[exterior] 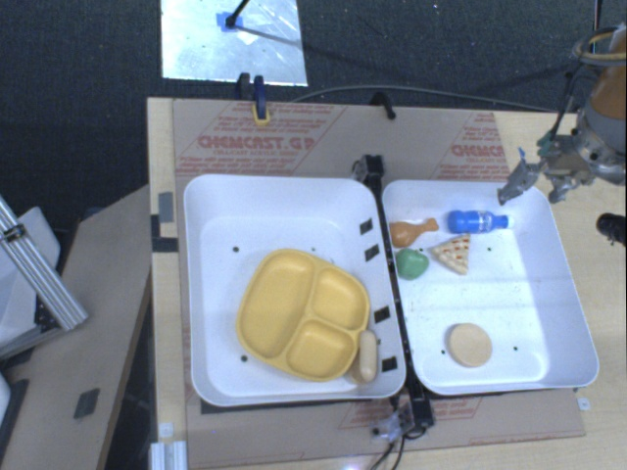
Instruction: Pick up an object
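Observation:
The right bin [563, 292] holds a blue bottle [478, 221] lying on its side, a brown drumstick [413, 230], a green toy [412, 262], a pizza slice [453, 254] and a round tan biscuit [469, 345]. My gripper [536, 190] hangs over the bin's far right corner, above and to the right of the bottle. It is open, its two fingers spread, with nothing between them.
In the left bin [220, 213] lies a yellow divided plate [305, 312], with a tan bread roll [366, 355] against its right edge. Black clips run along the seam between the bins. A metal sheet [233, 27] lies beyond the bench.

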Robot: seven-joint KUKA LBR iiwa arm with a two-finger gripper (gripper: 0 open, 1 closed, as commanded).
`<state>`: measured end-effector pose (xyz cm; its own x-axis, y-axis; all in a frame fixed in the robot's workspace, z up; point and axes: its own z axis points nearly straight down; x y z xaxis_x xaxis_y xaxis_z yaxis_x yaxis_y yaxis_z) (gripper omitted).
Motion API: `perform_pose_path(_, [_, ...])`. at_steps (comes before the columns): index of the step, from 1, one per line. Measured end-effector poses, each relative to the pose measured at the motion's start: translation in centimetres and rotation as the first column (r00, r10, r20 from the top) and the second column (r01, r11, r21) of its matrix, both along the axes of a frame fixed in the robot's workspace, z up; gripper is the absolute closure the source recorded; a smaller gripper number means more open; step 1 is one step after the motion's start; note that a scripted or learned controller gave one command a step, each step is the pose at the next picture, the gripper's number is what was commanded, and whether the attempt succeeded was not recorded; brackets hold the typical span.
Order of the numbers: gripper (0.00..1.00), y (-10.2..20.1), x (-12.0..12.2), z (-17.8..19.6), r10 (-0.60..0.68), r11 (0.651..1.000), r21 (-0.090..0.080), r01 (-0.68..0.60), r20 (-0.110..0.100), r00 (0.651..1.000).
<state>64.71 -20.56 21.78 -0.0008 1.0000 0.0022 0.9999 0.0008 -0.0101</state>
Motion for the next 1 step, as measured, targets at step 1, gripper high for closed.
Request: perform_pose_path(1, [0.0,0.06,0.28,0.81,0.003,1.0,-0.003,-0.003,0.012,1.0])
